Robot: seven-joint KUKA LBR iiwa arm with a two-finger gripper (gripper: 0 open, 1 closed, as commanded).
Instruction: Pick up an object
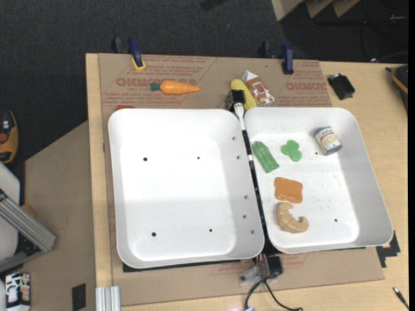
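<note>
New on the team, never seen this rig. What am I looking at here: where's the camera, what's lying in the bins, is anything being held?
This is a pick-up test bench for a robot arm that reaches in from the right. There is one picture, taken by a fixed camera above the bench, looking down at a slant.

Two shallow white trays sit side by side on a cardboard sheet: the left bin and the right bin. Lying in the right bin are a green block, a green broccoli-like piece, a small can, an orange piece and a croissant.

On the cardboard behind the bins lie a toy carrot, a banana and a small carton.

Nothing is lifted: every item rests on a surface.
</note>
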